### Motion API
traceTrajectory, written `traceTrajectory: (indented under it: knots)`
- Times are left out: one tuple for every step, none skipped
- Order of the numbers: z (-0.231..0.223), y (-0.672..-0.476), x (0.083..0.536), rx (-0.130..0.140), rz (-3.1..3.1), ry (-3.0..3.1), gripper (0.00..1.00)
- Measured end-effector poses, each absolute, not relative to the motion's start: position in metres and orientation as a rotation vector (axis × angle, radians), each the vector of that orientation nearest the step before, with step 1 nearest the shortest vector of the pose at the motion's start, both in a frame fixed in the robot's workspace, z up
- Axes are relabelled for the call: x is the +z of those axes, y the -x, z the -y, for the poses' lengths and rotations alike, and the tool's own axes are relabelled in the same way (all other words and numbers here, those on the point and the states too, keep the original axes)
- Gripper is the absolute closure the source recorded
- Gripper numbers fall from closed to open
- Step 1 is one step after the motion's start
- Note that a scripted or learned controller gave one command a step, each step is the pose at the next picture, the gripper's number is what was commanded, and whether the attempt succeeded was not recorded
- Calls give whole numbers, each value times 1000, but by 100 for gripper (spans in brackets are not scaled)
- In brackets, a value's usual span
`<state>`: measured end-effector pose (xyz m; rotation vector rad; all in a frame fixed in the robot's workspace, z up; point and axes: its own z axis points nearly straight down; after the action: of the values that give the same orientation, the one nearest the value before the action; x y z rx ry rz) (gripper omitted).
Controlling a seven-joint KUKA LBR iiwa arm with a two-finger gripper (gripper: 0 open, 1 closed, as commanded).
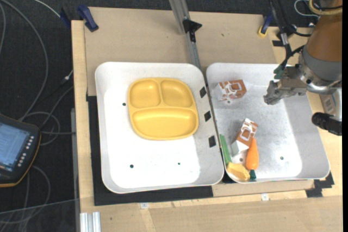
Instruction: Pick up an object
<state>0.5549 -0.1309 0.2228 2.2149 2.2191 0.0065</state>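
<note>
Jaws above speckled white right bin.

Robot arm: rounded orange-brown band above a grey wrist; dark grey end effector; black cables along its side.

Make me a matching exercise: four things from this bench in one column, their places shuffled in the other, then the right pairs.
1. yellow tray
2. orange carrot
3. upper toy house
4. hand

A. far part of the right bin
B. left bin
C. over the right bin's far right part
D. near edge of the right bin

Pairs: 1-B, 2-D, 3-A, 4-C
</note>
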Motion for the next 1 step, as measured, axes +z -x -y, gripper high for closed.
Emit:
traceTrajectory:
  knots:
    - [76,-580,223,6,-2229,-2212,100]
